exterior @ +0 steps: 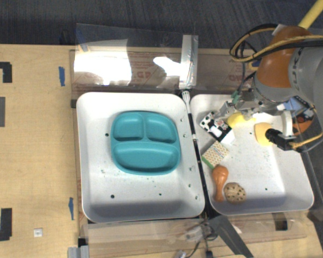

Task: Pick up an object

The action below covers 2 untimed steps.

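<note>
A teal divided plate (146, 142) lies in the left bin (91, 160); small objects clutter the right bin (280, 192).

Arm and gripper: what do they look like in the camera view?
Grey rounded arm with an orange band. Yellow and black cables loop beside it. The gripper at the wrist is dark and metallic; finer detail is too blurred to tell.

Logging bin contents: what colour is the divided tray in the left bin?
Teal, the tray; plain in the camera view.
</note>
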### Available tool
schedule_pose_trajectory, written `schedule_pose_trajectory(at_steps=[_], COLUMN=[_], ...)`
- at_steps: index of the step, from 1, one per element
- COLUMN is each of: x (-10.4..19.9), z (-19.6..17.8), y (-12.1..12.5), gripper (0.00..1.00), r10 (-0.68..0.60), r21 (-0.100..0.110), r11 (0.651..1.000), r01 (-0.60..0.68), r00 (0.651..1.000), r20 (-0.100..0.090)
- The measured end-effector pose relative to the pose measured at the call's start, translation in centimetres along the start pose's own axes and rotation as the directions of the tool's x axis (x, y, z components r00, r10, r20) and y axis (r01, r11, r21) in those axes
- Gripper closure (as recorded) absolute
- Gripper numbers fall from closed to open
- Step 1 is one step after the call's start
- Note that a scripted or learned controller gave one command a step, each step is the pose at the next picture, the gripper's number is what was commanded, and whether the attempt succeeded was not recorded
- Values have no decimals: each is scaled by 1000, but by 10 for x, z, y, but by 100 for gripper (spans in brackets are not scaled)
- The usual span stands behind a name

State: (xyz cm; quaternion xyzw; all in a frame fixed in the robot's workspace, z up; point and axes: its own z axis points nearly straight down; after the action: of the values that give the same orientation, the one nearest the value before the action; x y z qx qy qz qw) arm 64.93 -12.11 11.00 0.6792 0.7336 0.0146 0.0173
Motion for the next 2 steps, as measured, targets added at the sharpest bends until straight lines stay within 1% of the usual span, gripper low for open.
schedule_pose_trajectory(at_steps=[1, 2], x=[-21, -21], z=[19, 10], y=[-32, -32], gripper=[0, 100], r10=[-78, -77], r21=[34, 35], r11=[996, 996], r01=[78, 77], r00=[997, 997], r20=[-4, -3])
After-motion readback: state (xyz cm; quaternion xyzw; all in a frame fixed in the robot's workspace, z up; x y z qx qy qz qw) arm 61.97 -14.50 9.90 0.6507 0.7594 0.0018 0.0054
